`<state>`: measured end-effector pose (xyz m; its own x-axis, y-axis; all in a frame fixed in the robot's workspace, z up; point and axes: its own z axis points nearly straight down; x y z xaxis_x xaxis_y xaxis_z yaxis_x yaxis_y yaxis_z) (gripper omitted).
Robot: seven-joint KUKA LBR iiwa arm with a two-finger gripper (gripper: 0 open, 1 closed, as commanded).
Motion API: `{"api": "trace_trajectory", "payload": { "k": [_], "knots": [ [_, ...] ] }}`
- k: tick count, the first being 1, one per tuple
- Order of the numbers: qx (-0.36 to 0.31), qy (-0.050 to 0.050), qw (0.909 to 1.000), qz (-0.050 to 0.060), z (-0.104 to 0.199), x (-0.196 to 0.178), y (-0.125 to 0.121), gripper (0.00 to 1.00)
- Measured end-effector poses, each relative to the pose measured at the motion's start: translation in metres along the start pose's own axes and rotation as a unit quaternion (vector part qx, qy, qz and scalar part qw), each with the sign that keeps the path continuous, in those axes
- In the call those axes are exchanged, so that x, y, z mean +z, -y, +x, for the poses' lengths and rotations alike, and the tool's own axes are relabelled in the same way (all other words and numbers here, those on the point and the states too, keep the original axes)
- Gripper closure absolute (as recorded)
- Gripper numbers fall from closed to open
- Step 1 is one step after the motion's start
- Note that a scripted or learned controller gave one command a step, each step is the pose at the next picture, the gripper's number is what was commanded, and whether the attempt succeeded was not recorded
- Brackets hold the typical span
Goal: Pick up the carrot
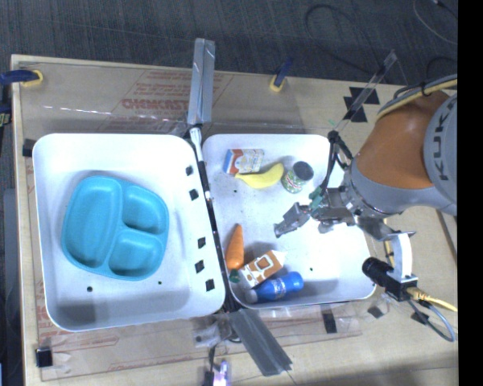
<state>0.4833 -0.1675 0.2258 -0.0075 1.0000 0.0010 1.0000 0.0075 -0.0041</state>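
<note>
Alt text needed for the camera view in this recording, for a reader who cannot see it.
An orange carrot lies at the left edge of the right white bin, untouched, with the grey arm's gripper poised to its right. Nearby lie a yellow banana, a blue bottle and small cartons; the left white bin holds a blue sectioned tray.
</note>
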Motion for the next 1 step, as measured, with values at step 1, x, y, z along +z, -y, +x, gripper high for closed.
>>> {"api": "trace_trajectory", "payload": {
  "k": [1],
  "knots": [
    [-0.054, 0.0, 0.9986, 0.0, -0.0195, 0.0891, 0.0071, 0.0]
  ]
}}
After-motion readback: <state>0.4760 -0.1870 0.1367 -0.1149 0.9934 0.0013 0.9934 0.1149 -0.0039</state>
